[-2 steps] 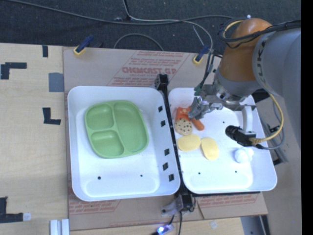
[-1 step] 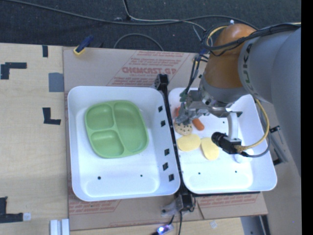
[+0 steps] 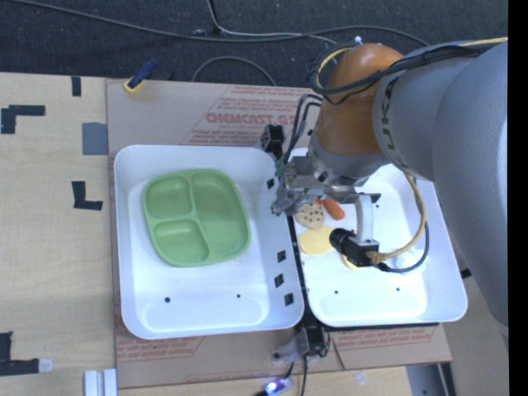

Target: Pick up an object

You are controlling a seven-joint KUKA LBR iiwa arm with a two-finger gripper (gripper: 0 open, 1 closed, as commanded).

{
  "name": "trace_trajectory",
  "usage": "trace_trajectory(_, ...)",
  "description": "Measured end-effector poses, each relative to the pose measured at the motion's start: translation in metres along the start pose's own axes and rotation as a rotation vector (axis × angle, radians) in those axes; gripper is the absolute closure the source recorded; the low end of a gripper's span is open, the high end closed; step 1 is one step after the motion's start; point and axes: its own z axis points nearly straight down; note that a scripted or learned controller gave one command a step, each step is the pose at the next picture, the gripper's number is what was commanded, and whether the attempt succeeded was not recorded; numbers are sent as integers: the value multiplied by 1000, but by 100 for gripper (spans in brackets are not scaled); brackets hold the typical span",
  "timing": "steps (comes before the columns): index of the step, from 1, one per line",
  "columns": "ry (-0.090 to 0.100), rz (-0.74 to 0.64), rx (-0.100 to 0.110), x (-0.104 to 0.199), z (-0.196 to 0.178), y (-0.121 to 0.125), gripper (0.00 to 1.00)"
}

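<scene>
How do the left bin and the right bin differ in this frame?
The left bin holds one green divided plate; the right bin holds several small food pieces. The gripper is over the right bin, while the left bin is fully in view. Both are shallow and white.

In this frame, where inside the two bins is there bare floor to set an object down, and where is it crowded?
Left bin: bare strip along the near wall, below the green divided plate. Right bin: bare near floor. Crowded: the right bin's far-left corner, where the gripper hangs over the small food pieces.
</scene>
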Motion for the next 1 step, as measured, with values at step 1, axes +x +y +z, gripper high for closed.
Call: trace_trajectory(1,0,-1,0,54,-12,-26,100)
